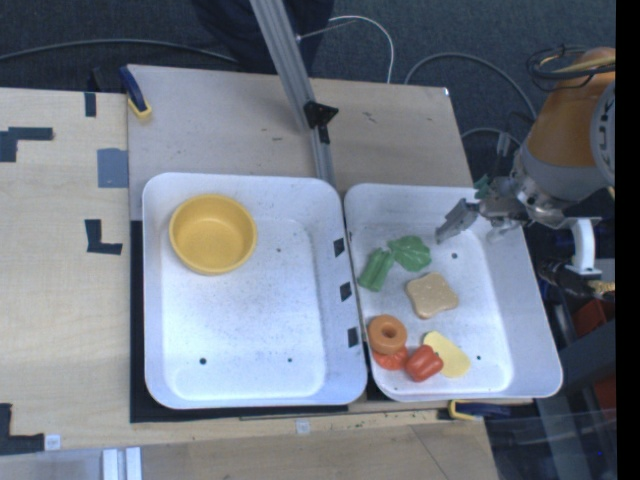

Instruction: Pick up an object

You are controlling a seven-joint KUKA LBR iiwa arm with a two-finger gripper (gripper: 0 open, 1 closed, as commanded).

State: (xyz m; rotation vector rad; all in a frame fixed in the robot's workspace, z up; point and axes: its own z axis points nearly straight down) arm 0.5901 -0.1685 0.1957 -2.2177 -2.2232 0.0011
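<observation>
The right bin point(520, 298) holds several toy foods: a green leafy piece point(410, 252), a green cylinder point(374, 269), a tan bread slice point(431, 295), an orange doughnut point(387, 333), a red pepper point(422, 364) and a flat yellow piece point(452, 357). My gripper point(468, 228) hangs over the bin's upper right part, up and to the right of the green leafy piece. Its fingers look spread, with nothing between them. None of the foods touches it.
In the upper left of the left bin point(250, 338) stands a yellow bowl point(212, 233). A slanted metal pole point(290, 58) rises behind the bins. Cables lie on the floor behind the bench at the top right.
</observation>
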